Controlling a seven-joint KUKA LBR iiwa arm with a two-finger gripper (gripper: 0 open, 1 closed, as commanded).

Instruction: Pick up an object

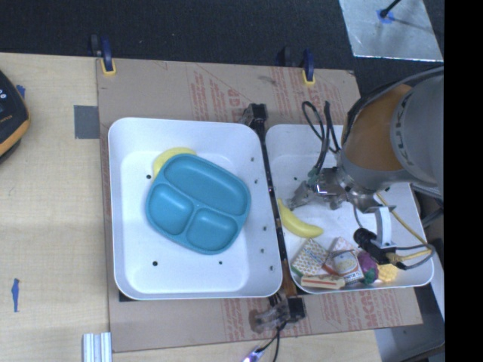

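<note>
A wooden bench [45,225] under cardboard [189,89] bears two bins [121,202]; dark floor [189,13] lies beyond. The gripper [321,189] hovers above the banana [296,222], grip state indiscernible.

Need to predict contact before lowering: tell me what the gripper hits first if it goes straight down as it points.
Probably bare floor of the right bin, just above the banana. The gripper hangs over that white patch; its height is unclear from this slanted view.
</note>
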